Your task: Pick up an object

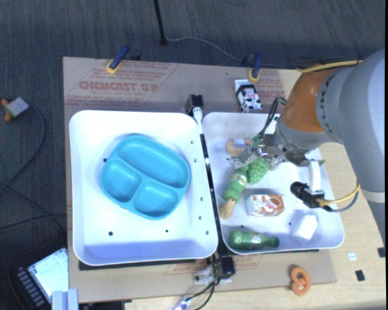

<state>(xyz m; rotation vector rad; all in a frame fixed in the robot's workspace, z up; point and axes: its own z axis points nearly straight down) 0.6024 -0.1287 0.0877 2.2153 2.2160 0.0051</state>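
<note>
Evenly and brightly lit from overhead; soft short shadows; mild glare off white plastic; slightly soft, grainy throughout.

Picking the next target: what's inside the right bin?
The right bin holds a green bottle, a red-and-white packet, a white block, green grapes and a green-and-tan piece. The gripper and arm cover the far part.

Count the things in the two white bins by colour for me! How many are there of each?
Blue: 1, the divided plate in the left bin
Green: 3, the bottle, the grapes and the green-topped piece
White: 1, the block
Red and white: 1, the packet
Tan: 1, the small piece near the claw
Total: 7
</note>
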